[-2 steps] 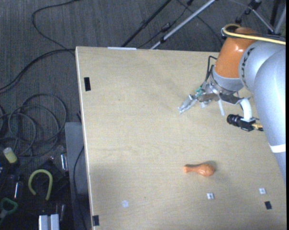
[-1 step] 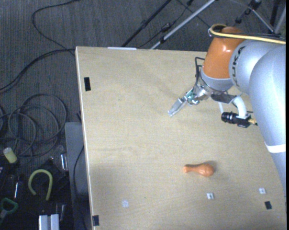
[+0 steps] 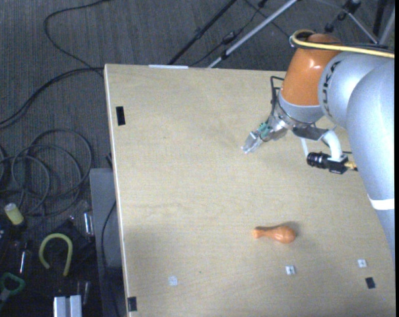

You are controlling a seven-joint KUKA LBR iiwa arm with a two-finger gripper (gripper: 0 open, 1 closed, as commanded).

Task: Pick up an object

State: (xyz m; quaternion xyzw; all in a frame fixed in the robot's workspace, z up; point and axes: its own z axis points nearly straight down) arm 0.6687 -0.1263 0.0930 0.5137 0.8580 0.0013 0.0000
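We cannot tell how open our hand is. The orange pear-shaped object lies left-right, narrow end pointing left.

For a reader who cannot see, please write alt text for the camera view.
A grey robot arm with an orange band reaches from the right over a light wooden board; its gripper hangs above the bare surface. A small orange pear-shaped object lies nearer the front edge, apart from the gripper.
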